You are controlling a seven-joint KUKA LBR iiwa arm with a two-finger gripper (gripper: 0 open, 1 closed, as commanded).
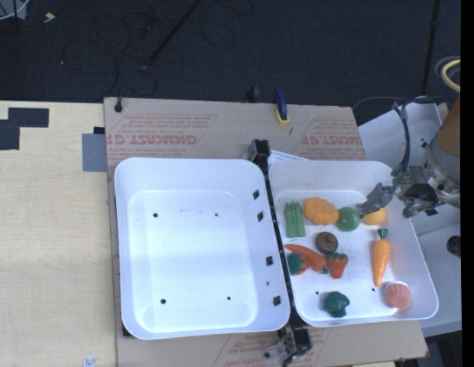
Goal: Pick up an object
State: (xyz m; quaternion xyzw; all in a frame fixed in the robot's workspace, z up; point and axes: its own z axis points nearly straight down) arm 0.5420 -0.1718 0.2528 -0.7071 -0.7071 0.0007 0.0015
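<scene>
**Right bin crowded, gripper low at its far right side**

Nearest the camera, along the front wall of the right bin, lie a dark green broccoli-like piece and a pale pink round item, the latter close to the front right corner. Bare floor shows between them and along the front edge.

Mid-bin, an orange carrot lies lengthwise, green top away from the camera, apart from its neighbours. To its left a brown disc sits just beside a red pepper, a small strawberry-like piece and a small green piece, which cluster near the divider.

Toward the far side, a green ridged vegetable lies just beside the divider, with an orange lumpy item, a green round item and a yellow piece in a tight row running right. A bare strip runs along the far wall.

The gripper reaches in from the right over the bin's far right part, its grey finger angled down and touching or just above the yellow piece. How far it is spread cannot be told, nor whether anything is held.

The left bin offers broad bare floor. Both bins rest on a cardboard sheet.
</scene>
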